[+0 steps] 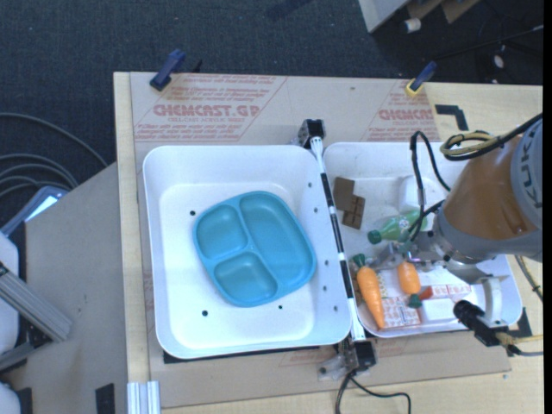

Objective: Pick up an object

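Observation:
The right bin (371,158) holds several small things. A brown block (349,202) lies near its left wall, and a green bottle (394,228) lies on its side in the middle. Toward the front lie a long carrot (369,290) and a shorter orange piece (408,278), resting on a flat white and red packet (435,307). My gripper (399,253) reaches in from the right and hangs low over the middle of this bin, just in front of the green bottle and above the shorter orange piece. The arm's wrist hides the right part of the bin.
The left bin (172,317) holds a blue divided plate (253,247) in its middle. A black clamp rail (332,231) runs between the two bins. A white item (407,193) sits at the back of the right bin. Black cables (423,166) loop off the arm.

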`<action>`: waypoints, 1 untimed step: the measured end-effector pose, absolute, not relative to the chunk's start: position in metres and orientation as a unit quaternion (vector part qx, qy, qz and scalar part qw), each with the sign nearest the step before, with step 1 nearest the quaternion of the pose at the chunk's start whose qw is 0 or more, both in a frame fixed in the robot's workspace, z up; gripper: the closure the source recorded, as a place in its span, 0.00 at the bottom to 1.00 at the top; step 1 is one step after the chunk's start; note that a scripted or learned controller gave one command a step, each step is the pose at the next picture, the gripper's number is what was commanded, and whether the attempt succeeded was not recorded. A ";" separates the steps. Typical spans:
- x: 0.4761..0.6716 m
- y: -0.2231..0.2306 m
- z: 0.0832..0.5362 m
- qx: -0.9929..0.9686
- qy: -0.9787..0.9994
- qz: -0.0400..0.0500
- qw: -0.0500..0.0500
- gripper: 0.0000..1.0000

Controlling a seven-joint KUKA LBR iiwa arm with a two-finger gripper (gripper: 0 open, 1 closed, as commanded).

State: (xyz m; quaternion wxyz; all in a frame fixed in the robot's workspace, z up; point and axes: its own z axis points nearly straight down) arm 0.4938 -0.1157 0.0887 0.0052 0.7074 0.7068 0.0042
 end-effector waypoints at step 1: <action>0.493 -0.116 0.098 0.708 0.707 0.004 0.005 1.00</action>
